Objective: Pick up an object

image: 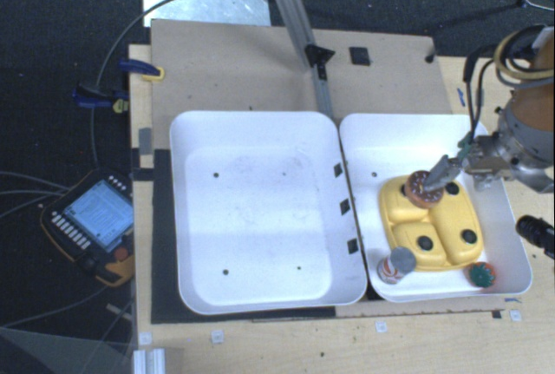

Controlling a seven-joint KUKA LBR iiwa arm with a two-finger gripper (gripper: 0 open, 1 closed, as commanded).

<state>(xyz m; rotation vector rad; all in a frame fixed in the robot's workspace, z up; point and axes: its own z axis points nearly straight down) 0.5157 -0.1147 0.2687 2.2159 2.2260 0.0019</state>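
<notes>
dark carpet is surrounding a brown bench [260, 68] bearing two white bins. the gripper [436, 177] is reaching in over the right bin [373, 147], its tip lying just beside a small brown ring-shaped toy [422, 187] resting on a yellow tray-like toy [434, 225]; whether the jaws are wide or narrow cannot be told. beyond the tip, toward the near rim, a grey-capped piece [396, 264] and a green ball [480, 275] are sitting. the left bin [251, 216] is offering open room.

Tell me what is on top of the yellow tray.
A round brown piece sits on the yellow tray at its far left corner, with the gripper right over it. Two dark holes show in the tray. Whatever lies beneath the tray is covered.
</notes>
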